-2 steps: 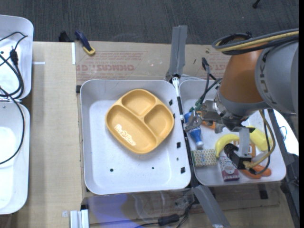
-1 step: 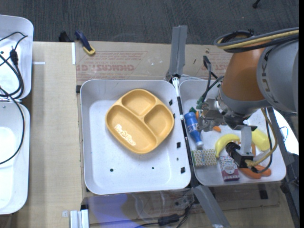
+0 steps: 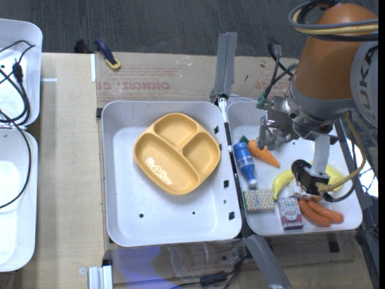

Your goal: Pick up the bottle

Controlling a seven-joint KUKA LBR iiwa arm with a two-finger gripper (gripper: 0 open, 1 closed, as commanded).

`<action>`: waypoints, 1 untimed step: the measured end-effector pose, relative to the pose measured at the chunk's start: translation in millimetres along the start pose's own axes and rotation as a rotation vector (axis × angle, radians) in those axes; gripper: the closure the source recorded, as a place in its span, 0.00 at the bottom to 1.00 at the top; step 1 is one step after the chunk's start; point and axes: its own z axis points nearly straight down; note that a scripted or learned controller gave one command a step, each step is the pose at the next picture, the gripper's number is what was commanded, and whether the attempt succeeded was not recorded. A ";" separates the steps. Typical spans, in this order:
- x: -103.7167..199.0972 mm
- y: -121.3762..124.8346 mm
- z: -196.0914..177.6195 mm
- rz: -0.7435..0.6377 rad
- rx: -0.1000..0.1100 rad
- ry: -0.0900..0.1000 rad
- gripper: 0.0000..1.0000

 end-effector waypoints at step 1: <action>-29.5 -28.2 8.4 0.431 0.004 -0.002 1.00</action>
